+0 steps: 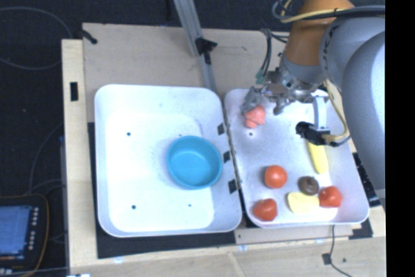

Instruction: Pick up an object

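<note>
Pink object (255, 117) sits just below the hand (267, 102) in the right bin (285, 139), touching or nearly touching its fingers; whether they grip it, I cannot tell. Lift looks not yet done; 3 red items lie further off

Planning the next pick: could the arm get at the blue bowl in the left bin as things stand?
Probably yes. The blue bowl sits alone in the left bin with nothing over it; the gripper hangs over the right bin.
</note>
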